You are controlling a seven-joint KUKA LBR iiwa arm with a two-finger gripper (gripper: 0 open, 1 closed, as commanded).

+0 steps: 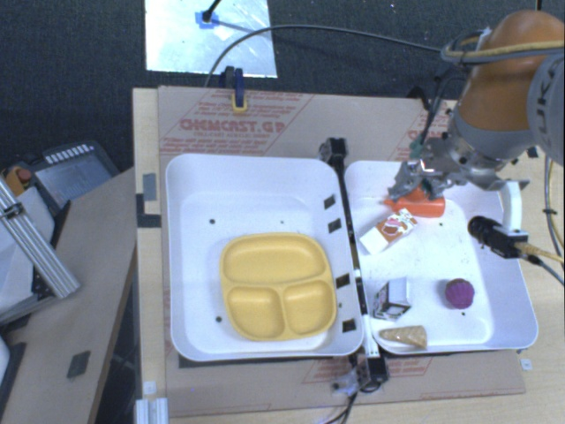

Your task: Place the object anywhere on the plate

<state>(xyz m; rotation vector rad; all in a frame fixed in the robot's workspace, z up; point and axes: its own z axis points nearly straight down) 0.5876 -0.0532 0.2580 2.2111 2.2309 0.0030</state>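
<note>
The desk (265, 117) carries two white bins side by side. The left bin (190, 237) holds one yellow plate (275, 285) with three compartments: one long one across the top and two smaller ones below. Nothing lies on the plate.

The right bin (508, 325) holds five loose things. One orange block (422, 207) lies near the bin's far side. One small carton (395, 226) with red and white print lies just beside it, toward the centre, with a white end reaching toward the divider. One small silver box (392, 296) stands near the divider. One tan cone (403, 336) lies at the near edge. One purple ball (458, 293) sits to the right, well apart from the cone.

The one arm (508, 78) reaches in over the right bin. Its gripper (422, 182) hangs directly above the orange block, its tip at or just touching the block's top edge. I cannot tell how the fingers stand; they are too blurred and crowded together to read, and no thing is seen between them.
</note>
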